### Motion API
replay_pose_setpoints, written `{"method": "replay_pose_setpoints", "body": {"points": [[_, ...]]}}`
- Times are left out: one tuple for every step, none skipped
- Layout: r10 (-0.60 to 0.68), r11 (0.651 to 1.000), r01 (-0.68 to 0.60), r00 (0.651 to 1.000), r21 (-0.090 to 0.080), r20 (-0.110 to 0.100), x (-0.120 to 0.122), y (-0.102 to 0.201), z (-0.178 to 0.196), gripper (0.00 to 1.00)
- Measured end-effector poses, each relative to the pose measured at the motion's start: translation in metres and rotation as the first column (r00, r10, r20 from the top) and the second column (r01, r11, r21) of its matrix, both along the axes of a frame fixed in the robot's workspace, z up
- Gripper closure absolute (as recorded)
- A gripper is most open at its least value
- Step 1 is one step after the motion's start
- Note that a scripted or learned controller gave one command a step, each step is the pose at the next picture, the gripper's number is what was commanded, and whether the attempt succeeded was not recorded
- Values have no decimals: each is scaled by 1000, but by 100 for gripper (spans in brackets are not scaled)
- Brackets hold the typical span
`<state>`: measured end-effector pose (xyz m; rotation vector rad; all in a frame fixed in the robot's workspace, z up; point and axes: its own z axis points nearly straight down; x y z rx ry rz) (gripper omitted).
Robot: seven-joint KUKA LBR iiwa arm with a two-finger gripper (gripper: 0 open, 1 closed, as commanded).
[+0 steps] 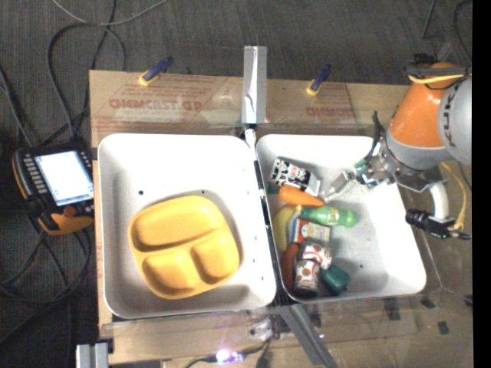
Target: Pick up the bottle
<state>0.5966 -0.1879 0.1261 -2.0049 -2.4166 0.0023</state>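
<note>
The bottle lay on its side in the right bin, toward that bin's left half. Its long axis ran nearly level across the view, tipped slightly, with the green cap end pointing right and the labelled body toward the left. And there was a crowd around it: a carrot touched it just above, a banana sat against its left end, and a small printed carton lay right below. Further down, a can with a red label and a dark teal block sat near the bin's front wall. A black-and-white box rested near the upper left corner.

The gripper hung just up and right of the bottle, close but apart from it, fingers slightly parted with nothing between them. The arm came in from the right.

Over in the left bin, a yellow divided tray sat alone. A handheld screen lay off the bench's left side.
</note>
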Motion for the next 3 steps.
{"method": "replay_pose_setpoints", "body": {"points": [[48, 999, -48, 999, -7, 11, 6, 45, -36, 0], [70, 998, -70, 997, -7, 14, -36, -5, -36, 0], [-128, 992, 128, 991, 10, 25, -71, -26, -32, 0]]}}
